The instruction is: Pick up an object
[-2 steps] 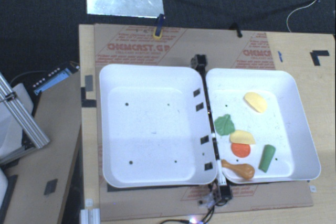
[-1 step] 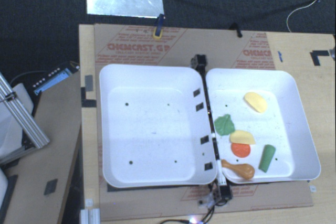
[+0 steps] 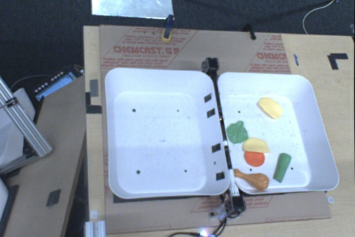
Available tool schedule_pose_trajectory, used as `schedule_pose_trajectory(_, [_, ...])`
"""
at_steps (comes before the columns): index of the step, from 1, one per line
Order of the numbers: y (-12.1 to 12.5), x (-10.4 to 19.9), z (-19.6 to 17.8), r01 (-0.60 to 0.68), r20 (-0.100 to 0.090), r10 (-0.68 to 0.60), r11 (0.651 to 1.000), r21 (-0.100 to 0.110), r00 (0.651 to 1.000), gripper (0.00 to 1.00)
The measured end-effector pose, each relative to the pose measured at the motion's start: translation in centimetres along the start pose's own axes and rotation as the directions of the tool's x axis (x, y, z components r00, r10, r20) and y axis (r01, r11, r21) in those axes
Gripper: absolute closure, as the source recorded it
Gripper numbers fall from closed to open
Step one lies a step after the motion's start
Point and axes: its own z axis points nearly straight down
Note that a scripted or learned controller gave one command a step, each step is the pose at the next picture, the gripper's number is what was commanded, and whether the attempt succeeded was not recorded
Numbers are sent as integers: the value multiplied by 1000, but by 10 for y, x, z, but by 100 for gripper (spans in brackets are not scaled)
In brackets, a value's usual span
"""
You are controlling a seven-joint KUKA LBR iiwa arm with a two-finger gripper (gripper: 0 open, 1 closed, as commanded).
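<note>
The right bin (image 3: 310,119) holds 6 toys: yellow piece (image 3: 270,107), green leaf (image 3: 237,131), yellow slice (image 3: 255,145) touching a red disc (image 3: 255,159), green stick (image 3: 282,167), drumstick (image 3: 252,178). Tool's state: cannot tell.

**Six small items, all in the right bin**

The right bin (image 3: 310,119) holds everything. Toward its far side lies a pale yellow piece (image 3: 269,107), flat and tilted, well apart from the rest. Near the left wall sits a leafy green piece (image 3: 237,131). Just nearer, a yellow wedge (image 3: 255,145) touches a round red-orange slice (image 3: 254,158). To the right, a green stick (image 3: 282,167) lies at a slant. At the near edge rests a brown drumstick shape (image 3: 252,178).
</note>
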Motion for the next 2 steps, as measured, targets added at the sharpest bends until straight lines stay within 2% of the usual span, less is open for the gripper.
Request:
schedule_pose_trajectory(1, [-62, 30, 0, -1, -4, 1, 1000, 4, 1000, 100])
schedule_pose_trajectory(2, [1, -1, 59, -4, -1, 4, 1000, 4, 1000, 100])
